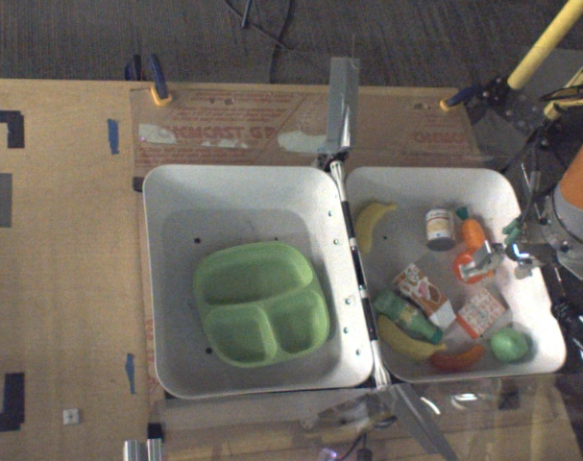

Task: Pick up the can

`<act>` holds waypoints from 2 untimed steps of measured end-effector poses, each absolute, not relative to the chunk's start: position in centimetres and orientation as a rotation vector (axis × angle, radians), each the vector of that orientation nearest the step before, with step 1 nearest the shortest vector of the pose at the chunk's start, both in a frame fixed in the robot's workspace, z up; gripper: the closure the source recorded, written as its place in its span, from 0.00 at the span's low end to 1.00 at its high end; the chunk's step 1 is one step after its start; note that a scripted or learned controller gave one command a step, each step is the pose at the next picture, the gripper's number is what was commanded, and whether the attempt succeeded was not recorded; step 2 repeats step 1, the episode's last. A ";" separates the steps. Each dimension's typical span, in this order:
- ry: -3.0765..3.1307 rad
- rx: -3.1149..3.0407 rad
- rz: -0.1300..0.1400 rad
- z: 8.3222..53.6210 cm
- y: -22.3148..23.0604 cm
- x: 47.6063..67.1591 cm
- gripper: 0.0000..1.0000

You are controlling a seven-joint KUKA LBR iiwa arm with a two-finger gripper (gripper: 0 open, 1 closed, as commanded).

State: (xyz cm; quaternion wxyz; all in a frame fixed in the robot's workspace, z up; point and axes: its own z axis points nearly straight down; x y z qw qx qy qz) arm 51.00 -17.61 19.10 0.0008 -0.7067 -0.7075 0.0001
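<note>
The can stands upright, upper middle of the right bin, banana nearby. The gripper, whose spread I cannot tell, should drop straight over it.

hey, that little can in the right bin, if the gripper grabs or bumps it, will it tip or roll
The can looks small, rigid and upright, so it should keep its shape when squeezed. Its round side would probably roll if knocked over. The carrot lies close beside it, so a nudge may push one into the other.

Two white bins, one green tray, two bananas, one can, two cartons, one green bottle.
</note>
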 end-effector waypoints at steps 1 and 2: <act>-2.059 -2.376 0.000 20.9 -18.3 59.8 0.00; -2.059 -2.376 0.000 20.9 -18.3 59.8 0.00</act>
